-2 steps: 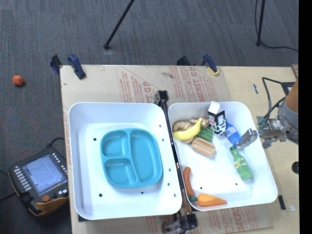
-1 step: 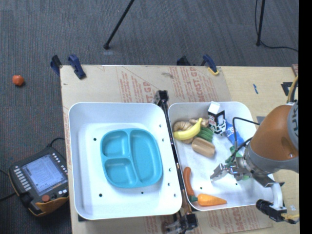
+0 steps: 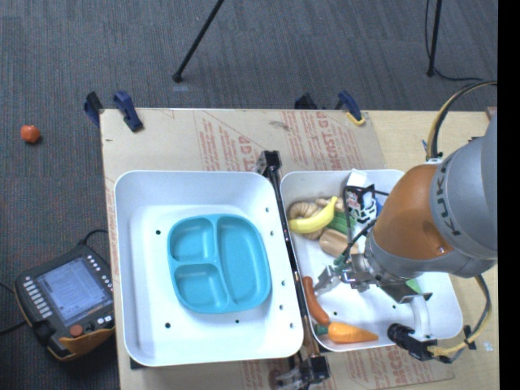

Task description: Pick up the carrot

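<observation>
Carrot [image 3: 352, 332] lies at the right bin's [image 3: 443, 319] near rim, just below the jaws [image 3: 351, 277], untouched. Jaws hang above the bin floor; their spread cannot be told. A sausage [image 3: 314, 299] lies left of them; banana [image 3: 314, 218] and carton [image 3: 358, 199] beyond.

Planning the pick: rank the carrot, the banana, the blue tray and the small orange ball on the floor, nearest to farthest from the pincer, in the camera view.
1. carrot, just below the pincer, right bin.
2. banana, above it, same bin.
3. blue tray, left bin.
4. orange ball, floor, far left.
</observation>
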Controlling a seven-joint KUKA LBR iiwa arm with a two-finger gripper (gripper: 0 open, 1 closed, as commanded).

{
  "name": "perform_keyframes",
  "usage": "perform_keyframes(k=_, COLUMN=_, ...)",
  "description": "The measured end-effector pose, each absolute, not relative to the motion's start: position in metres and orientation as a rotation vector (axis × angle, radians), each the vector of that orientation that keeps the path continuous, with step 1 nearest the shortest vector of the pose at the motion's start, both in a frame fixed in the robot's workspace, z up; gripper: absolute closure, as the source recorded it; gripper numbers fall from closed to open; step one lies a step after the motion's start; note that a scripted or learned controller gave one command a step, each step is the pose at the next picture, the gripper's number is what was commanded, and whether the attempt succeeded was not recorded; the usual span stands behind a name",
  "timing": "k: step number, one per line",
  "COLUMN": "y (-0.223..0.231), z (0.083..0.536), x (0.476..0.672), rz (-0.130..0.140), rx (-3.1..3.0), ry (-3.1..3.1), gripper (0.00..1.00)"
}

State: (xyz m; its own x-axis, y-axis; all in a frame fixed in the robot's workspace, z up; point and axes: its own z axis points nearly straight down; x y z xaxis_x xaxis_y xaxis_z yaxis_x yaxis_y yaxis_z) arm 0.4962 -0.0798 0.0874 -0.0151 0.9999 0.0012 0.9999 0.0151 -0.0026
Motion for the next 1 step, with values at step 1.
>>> perform_keyframes(k=1, y=-0.0210, z=0.1880, x=0.5531, rz=-0.001, rx=-2.203, ry=-2.238, gripper=0.00)
